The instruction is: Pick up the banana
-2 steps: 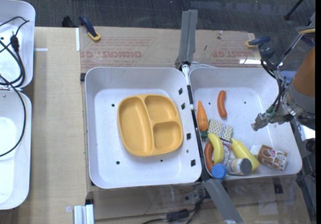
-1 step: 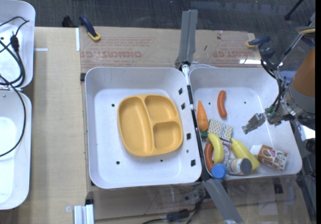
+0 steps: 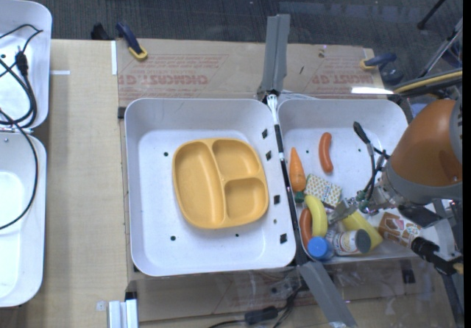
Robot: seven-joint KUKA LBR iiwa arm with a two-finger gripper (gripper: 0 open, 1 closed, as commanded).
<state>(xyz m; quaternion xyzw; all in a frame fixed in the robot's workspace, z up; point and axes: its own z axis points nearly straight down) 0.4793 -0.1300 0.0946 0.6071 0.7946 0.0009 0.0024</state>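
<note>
Gripper: my gripper (image 3: 352, 209) sits low in the right bin (image 3: 346, 117), down among the toy food near the bin's front edge; whether it is spread or closed, I cannot tell from this angle.
Arm: my grey arm with its orange band (image 3: 434, 150) reaches in from the right of the gripper, its bulk covering that bin's right side.
Banana: the banana (image 3: 317, 215) lies just to the left of my gripper, near it, lengthwise toward the bin's front; nothing shows it held.
Yellow piece: a second yellow item (image 3: 364, 227) rests just below and to the right of my gripper, touching the clutter there.
Bottle: a small bottle with a blue cap (image 3: 335, 244) lies on its side below my gripper, cap beside the banana's lower end.
Carrot: an orange carrot (image 3: 296, 168) stands off up and to the left of my gripper, beyond the banana.
Sausage: a red sausage (image 3: 325, 152) lies above my gripper, well apart.
Left bin: far to my gripper's left, the left bin (image 3: 147, 172) carries a yellow divided plate (image 3: 219, 182).
</note>
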